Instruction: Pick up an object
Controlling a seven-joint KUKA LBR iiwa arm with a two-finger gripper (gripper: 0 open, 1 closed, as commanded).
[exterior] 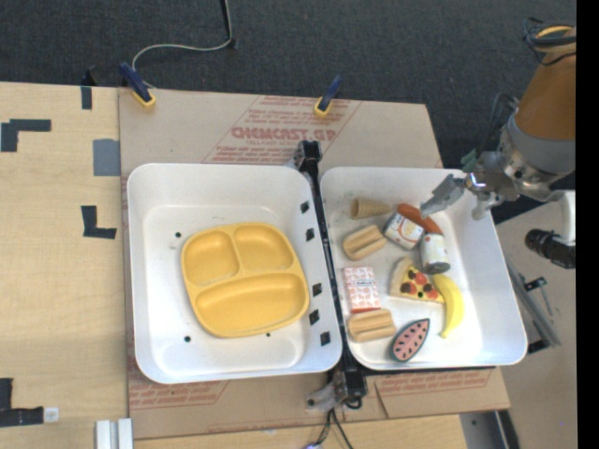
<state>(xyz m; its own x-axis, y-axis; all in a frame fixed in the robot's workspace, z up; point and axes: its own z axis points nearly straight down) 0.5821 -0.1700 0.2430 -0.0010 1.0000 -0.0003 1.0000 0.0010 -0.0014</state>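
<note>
The right bin (496,279) holds several toy foods: a tan cone (372,208), a bun (363,242), a red and white can (404,227), a small grey can (432,251), a pizza slice (416,285), a banana (452,305), a watermelon slice (410,340), a second bun (371,325) and a pink wafer pack (361,288). My gripper (459,201) hangs over the bin's far right corner, just right of the red and white can. It is open, with nothing between its fingers.
The left bin (159,204) carries a yellow divided plate (245,279). A black divider (316,241) runs between the bins. Two blue and yellow clamps (138,84) pin the cardboard at the back. The arm's orange band (552,92) rises at the right.
</note>
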